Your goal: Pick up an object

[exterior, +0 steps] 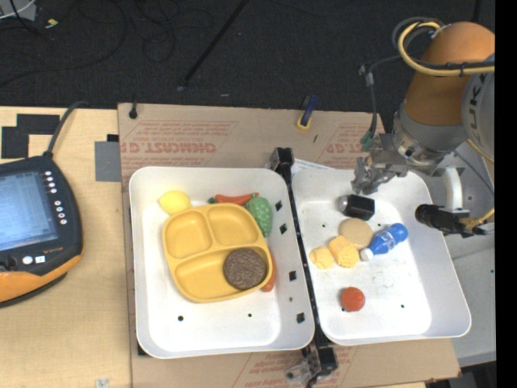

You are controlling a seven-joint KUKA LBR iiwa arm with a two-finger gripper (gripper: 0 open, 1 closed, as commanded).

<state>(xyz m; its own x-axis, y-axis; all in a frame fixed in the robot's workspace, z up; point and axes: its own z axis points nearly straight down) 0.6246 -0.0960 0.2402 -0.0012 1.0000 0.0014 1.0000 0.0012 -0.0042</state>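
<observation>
Black cylinder (358, 208) lies in the right bin (436, 314), just below the gripper (370, 176). Gripper state: cannot tell; nothing visibly held. Risk: cylinder may roll, or the adjacent beige disc (355, 232) be nudged.

The gripper (373, 176) hangs over the far edge of the right bin (440, 297), and its fingers are too small and dark against the arm's wrist to tell apart. The arm (440, 87) itself is cut off at the right. In the left bin (153, 297), the yellow divided tray (198, 253) covers most of an orange-red piece (236, 198) at its far side and another reddish sliver (269, 280) at its right corner; what either is cannot be told. The green item (260, 212) is partly tucked behind the tray's rim. The handheld screen unit (32, 225) on the left is cut by the edge. A small clamp-like object (311, 366) at the near edge is blurred.
</observation>
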